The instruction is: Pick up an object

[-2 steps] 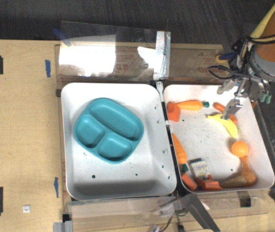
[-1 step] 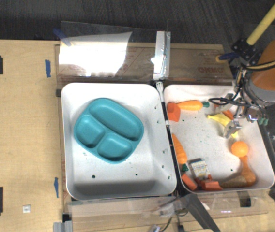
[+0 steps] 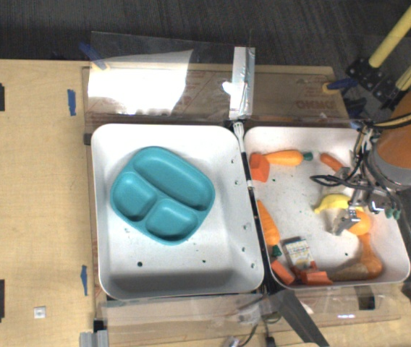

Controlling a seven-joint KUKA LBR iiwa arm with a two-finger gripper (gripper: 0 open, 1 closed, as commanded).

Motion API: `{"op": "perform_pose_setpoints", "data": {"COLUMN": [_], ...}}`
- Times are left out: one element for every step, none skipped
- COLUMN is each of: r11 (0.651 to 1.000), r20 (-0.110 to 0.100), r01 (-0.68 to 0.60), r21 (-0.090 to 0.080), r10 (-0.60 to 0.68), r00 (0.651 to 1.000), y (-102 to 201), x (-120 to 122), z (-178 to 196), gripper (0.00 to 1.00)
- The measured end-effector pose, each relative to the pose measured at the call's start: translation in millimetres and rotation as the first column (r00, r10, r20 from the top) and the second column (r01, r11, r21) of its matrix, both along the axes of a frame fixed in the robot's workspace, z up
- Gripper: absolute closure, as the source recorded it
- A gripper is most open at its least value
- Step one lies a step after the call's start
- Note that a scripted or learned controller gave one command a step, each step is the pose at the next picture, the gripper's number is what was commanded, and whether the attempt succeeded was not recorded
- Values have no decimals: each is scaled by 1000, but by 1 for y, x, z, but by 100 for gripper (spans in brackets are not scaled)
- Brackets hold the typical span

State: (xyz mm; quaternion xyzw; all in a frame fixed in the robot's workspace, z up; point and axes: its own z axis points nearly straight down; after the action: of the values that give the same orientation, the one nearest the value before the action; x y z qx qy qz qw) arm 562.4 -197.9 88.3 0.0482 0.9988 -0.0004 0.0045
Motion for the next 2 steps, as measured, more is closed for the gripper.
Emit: {"op": "perform_pose_setpoints", "data": {"r11": [1000, 933], "r20": [15, 14], "r01": [-27, -359], "r21": [-4, -11], "r10": [27, 359], "r00": [1000, 933], "y": [-8, 13], "x": [-75, -74], "z": [3, 3], "gripper": [0, 0]}}
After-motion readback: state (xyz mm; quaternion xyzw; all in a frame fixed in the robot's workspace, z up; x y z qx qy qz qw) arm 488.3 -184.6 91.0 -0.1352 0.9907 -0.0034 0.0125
